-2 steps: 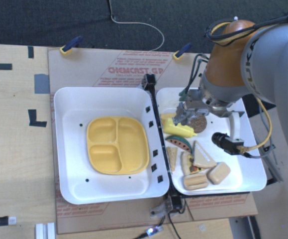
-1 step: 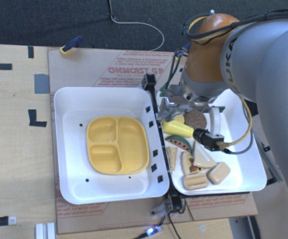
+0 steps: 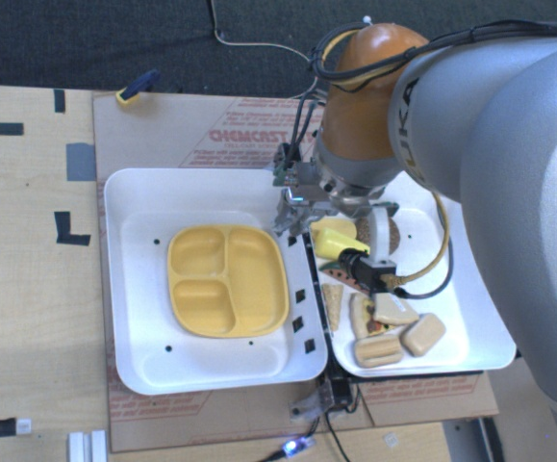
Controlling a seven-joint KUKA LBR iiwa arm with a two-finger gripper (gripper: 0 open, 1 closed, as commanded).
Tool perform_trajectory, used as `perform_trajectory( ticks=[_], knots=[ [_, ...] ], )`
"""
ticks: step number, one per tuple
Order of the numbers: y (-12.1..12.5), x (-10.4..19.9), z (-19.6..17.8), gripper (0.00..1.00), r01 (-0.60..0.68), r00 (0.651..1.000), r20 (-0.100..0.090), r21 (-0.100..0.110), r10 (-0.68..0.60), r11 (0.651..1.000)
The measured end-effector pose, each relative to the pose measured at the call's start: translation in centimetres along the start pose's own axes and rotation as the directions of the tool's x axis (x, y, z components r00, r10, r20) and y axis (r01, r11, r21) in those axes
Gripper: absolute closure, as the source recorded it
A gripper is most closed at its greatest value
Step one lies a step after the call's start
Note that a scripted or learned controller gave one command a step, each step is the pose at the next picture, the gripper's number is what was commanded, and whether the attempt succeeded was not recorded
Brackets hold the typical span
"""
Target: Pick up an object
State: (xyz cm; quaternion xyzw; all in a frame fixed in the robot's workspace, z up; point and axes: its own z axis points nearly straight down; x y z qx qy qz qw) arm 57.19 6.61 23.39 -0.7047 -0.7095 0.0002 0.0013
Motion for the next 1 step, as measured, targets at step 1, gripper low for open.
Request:
perform_trajectory(
  ticks=[1],
  knots=[
    [-0.02,3.28,0.20,1.00,-0.002,1.000,0.001,0.000,0.002,1.000]
  ],
)
